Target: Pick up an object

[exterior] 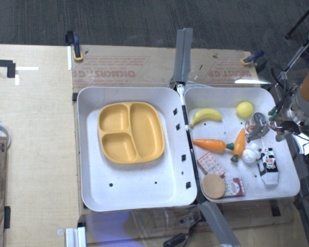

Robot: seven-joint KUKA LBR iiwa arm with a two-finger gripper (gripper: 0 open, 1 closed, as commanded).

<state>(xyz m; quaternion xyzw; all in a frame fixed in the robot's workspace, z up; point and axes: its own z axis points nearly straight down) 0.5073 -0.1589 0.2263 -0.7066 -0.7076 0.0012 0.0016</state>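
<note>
The right bin (283, 188) holds a yellow banana (206, 116), a lemon (244, 108), a carrot lying flat (210, 144) and a second carrot (239, 141) standing on end beside it. A white ball (251, 154) lies just below that second carrot. A small black-and-white carton (269, 166) sits near the right wall. My gripper (257, 127) reaches in from the right, low over the bin, just right of the upright carrot's top and above the white ball. Nothing is visibly held in it.
A round brown biscuit (213, 186), a red-and-white card box (210, 164) and a red packet (235, 187) lie at the right bin's front. The left bin (92, 189) bears a yellow divided plate (130, 132). A grey divider post (183, 55) stands between the bins at the back.
</note>
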